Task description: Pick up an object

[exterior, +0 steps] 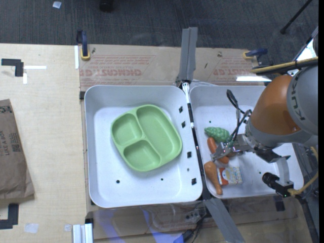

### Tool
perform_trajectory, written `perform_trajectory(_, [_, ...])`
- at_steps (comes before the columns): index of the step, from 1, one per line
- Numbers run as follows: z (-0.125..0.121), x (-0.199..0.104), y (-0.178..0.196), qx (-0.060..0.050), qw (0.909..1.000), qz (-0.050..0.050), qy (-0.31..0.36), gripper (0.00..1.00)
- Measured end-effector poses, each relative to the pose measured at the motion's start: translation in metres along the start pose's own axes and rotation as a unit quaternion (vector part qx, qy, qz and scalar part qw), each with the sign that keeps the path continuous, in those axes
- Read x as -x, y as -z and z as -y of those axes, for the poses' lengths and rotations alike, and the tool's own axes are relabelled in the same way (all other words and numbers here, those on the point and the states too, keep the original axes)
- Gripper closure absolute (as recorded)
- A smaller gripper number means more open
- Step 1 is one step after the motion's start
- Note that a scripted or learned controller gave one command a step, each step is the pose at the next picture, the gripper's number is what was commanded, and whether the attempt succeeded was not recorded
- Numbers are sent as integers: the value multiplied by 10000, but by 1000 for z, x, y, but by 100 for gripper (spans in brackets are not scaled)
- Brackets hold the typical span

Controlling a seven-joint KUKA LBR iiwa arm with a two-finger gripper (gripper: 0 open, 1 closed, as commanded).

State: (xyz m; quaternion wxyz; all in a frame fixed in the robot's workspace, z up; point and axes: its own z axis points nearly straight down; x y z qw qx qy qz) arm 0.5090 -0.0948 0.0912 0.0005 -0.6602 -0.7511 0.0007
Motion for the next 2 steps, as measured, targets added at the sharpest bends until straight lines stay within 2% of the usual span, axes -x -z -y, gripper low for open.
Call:
perform_trajectory(1, [1,1,8,-14,10000,-1,-18,100])
perform_trajectory(2, [-4,-43,159,3,9994,8,-338,100])
